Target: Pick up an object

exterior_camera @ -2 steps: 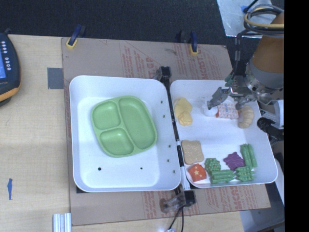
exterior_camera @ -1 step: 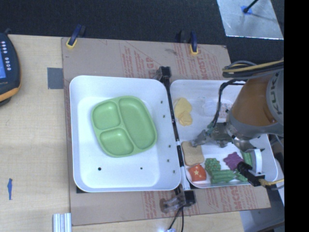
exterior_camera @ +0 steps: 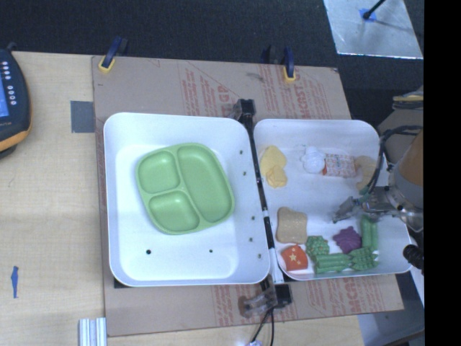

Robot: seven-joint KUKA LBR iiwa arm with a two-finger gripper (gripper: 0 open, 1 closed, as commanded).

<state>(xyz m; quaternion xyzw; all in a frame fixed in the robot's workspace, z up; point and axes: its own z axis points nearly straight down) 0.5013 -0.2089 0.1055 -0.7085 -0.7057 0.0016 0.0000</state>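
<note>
I'm looking down on the tabletop (exterior_camera: 50, 215), where the left bin (exterior_camera: 130, 258) carries a green divided plate (exterior_camera: 185, 187) and the right bin (exterior_camera: 338, 130) carries all the small toy food. My arm (exterior_camera: 410, 166) reaches in over the right bin's right rim, and the gripper (exterior_camera: 359, 209) sits low over the middle-right of that bin, pointing left.

I cannot tell from this view how the fingers stand, nor whether anything sits between them, so I judge nothing picked up yet.

The nearest candidate is the purple piece (exterior_camera: 347, 238), just below the gripper toward the bin's near edge. Beside it a green stalk (exterior_camera: 369, 235) stands with its long axis running away from the near edge, and a row of green beans (exterior_camera: 346, 262) lies crosswise along that edge. The tan bread slice (exterior_camera: 292, 225) lies left of the gripper, well apart, with the tomato slice (exterior_camera: 294, 257) below it. The yellow pieces (exterior_camera: 273, 166) and a white lump (exterior_camera: 313, 161) lie farther up
</note>
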